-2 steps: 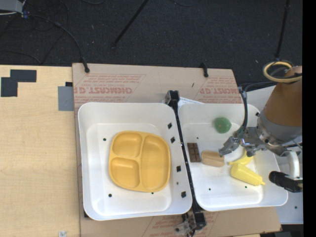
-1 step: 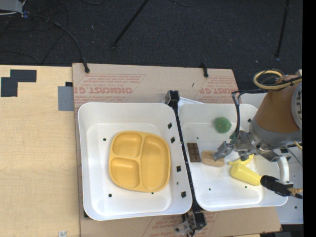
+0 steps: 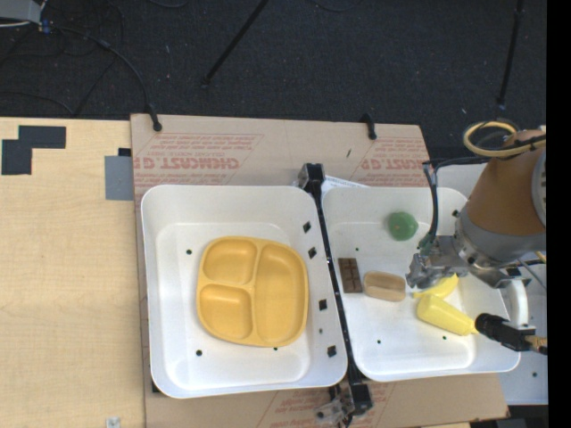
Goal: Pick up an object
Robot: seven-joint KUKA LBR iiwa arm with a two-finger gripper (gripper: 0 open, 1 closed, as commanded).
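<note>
Single fixed camera, mounted above the tabletop (image 3: 62, 266), looking down at a slant. Moderately distant: both white bins fit whole, left bin (image 3: 169, 239) well away from the end effector (image 3: 426, 273), right bin (image 3: 375, 208) beneath it. Dark floor beyond the far edge. Arm enters from frame right.

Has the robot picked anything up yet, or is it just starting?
Nothing looks picked up yet. The gripper is down low in the right bin, next to the yellow toy and the tan block, which lie on the bin floor. The green ball lies there too. Grabbing and lifting one thing is left.
</note>
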